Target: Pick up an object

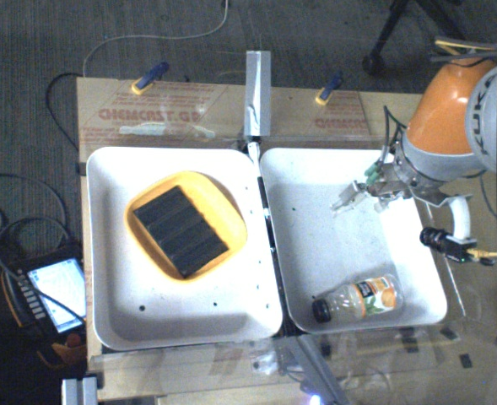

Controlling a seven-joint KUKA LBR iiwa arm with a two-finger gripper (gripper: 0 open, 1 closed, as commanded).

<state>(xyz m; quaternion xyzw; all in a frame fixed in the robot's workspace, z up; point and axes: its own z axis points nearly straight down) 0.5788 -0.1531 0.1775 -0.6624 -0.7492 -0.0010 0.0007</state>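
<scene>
Overhead, the gripper (347, 199) hung above the right bin (316, 251), fingers spread, holding nothing; bottle (356, 299) lay well apart.

Fixed overhead camera, slanted down, left bin (105, 251), right bin (299, 226), whole bench (105, 108)

A clear plastic bottle (356, 299) with a black cap and orange label is laid on its side near the right bin's front edge. A yellow dish (186, 224) with a black ribbed insert is seated in the left bin.
</scene>
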